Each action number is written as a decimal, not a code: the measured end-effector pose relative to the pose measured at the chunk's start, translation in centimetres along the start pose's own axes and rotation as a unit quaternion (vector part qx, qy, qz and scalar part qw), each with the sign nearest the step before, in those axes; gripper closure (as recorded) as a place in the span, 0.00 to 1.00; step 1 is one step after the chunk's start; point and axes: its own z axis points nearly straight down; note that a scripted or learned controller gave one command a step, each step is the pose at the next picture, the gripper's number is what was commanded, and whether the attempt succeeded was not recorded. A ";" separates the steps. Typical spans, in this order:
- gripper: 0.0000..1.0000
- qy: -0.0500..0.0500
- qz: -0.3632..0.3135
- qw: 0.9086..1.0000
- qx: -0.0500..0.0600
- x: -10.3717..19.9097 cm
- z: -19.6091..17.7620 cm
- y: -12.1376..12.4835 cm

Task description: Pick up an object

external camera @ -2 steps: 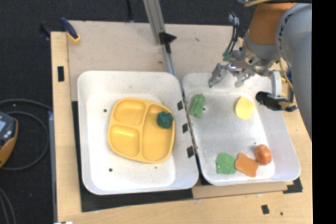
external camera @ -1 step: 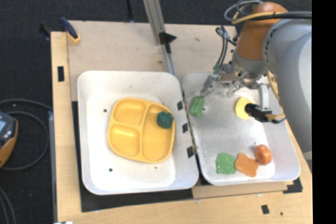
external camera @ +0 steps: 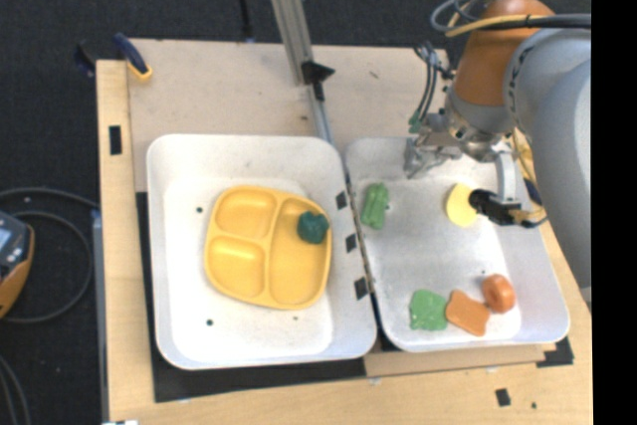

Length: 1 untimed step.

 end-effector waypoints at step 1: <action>1.00 0.000 -0.001 1.000 -0.001 -0.7 -4.8 -0.4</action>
